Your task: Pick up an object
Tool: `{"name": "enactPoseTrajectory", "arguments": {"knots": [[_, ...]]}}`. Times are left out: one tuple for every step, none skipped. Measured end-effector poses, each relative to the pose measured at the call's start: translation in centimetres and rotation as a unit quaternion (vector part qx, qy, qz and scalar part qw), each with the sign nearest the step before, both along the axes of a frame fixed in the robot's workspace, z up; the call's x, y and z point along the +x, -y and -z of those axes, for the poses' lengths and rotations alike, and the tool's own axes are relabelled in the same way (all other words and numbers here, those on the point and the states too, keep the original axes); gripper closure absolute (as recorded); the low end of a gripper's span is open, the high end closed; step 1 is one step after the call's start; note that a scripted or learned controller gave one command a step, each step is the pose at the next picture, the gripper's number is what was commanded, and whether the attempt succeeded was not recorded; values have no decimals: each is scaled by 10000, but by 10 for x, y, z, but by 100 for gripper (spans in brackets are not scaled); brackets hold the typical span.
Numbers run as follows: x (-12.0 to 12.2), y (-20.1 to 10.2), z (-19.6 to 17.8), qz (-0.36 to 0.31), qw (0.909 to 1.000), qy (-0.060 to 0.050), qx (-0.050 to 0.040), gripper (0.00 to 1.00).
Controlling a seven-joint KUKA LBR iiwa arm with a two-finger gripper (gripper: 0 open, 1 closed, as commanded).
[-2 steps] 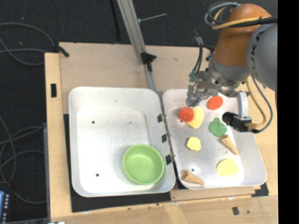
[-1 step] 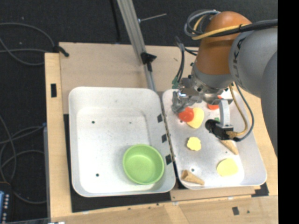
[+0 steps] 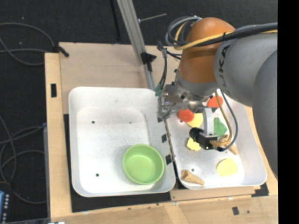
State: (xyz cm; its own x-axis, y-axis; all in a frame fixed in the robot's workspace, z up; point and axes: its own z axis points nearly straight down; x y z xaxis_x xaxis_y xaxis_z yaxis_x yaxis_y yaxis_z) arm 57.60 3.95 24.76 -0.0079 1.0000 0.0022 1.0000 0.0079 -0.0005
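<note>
Tan bench [image 3: 100, 64] bears white bins [image 3: 110, 104] amid black floor [image 3: 28, 8]; pincer [image 3: 163, 112] state: cannot tell.

**Even, diffuse light from above; bright whites, deep blacks, soft detail.**

The left bin [image 3: 93, 106] and right bin [image 3: 250, 169] render bright, close to washed out, while the floor around the pale surface [image 3: 93, 64] falls almost to black. Shadows are soft: a faint one hugs the green bowl [image 3: 143, 164], and a broader one lies on the right bin under the arm [image 3: 254, 64]. A dull highlight crowns the orange band [image 3: 205, 41]. Fine detail is slightly blurred throughout.
</note>
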Motion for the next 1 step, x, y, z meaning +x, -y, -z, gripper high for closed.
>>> {"name": "enactPoseTrajectory", "arguments": {"knots": [[-7, -45, 11, 7, 10000, -2, -9, 100]]}}
